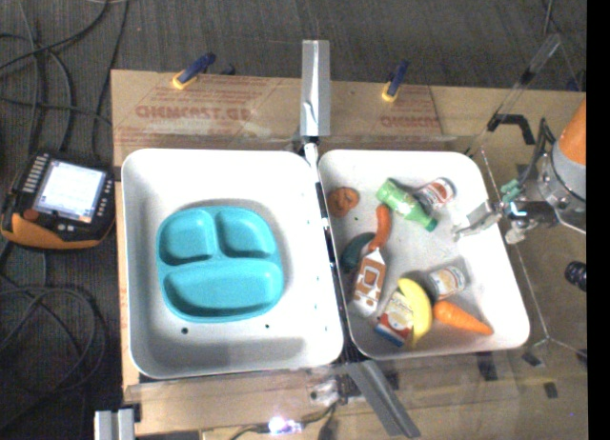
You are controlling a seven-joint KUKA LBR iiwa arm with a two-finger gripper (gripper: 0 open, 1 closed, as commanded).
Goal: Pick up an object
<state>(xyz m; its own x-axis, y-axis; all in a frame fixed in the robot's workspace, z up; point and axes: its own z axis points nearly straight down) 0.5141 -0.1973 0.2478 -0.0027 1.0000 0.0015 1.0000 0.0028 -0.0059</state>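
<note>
While partly blurred, tool [479, 218] hovers over right bin [496, 238].

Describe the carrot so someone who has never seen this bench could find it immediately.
Look in the right bin, the one full of small items, beside the bin holding a blue divided plate. Go to its near right corner: the carrot lies there, below a small can. It is the only pointed, all-orange piece.

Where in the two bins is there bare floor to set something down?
Left bin: only a white margin around the blue divided plate, widest along the near edge. Right bin: bare strip between the green bottle and small can, toward the right wall. The near-left corner around the banana and carrot is crowded.
</note>
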